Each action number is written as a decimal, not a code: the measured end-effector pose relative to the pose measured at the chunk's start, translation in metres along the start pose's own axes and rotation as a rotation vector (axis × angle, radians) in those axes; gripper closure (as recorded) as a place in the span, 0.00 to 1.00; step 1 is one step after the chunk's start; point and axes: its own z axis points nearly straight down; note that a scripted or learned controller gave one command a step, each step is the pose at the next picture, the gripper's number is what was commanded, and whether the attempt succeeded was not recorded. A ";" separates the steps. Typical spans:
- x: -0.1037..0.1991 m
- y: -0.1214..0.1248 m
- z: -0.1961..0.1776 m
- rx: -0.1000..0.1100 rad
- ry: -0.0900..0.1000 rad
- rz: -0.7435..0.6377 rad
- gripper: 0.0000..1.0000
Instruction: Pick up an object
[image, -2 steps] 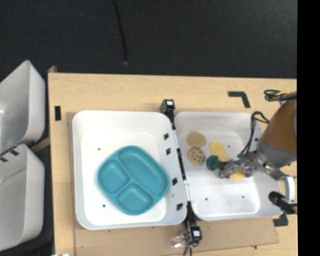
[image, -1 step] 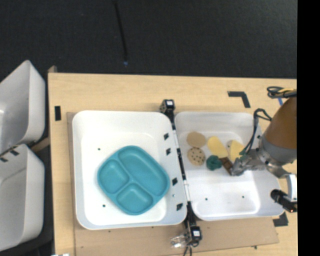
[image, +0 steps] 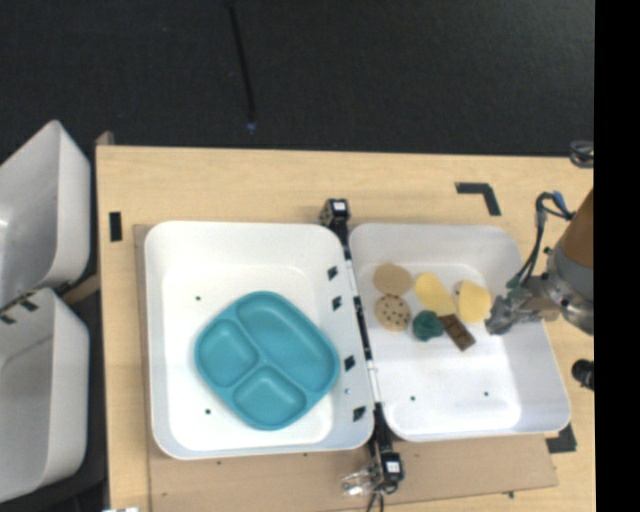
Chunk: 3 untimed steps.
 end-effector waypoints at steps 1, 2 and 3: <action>-0.007 0.004 -0.063 -0.002 -0.001 -0.012 1.00; -0.009 0.005 -0.078 0.002 0.001 -0.012 1.00; 0.038 0.013 -0.072 0.005 0.002 -0.015 1.00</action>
